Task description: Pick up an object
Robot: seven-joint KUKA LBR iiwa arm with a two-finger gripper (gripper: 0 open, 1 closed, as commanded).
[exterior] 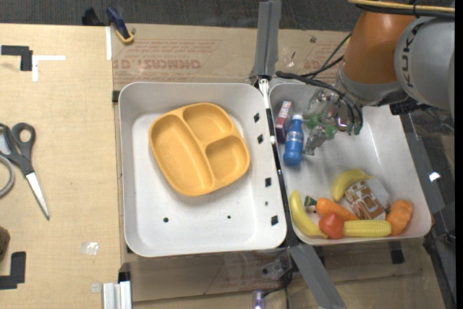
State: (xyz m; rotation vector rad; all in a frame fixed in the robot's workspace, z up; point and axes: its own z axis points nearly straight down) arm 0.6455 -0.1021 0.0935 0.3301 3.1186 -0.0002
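In the camera view, the grey arm (427,61) with its orange band (372,47) reached in from the right and hung over the upper part of the right bin (387,148). Its gripper (324,128) pointed down toward the bin floor, and something small and green showed between its metal parts, too blurred to name; whether the tool was clamped on anything could not be told from this angle. Just to the gripper's left, close by but not clearly touching it, a blue bottle (294,142) with a white cap stood against the bin's left wall, and a small pink box (283,113) lay just above and left of the bottle. Well below the gripper, along the near edge of the same bin, toy food sat in a cluster: a yellow banana (300,216) at the left, a carrot (334,208), a red tomato (331,226), an ear of corn (367,229), a second banana (347,181), a brown-and-white packet (365,200) and an orange piece (399,215) at the right. The left bin (137,228) held a yellow divided plate (199,148) lying flat. Scissors (27,163) lay on the wooden bench (58,112) well to the left.
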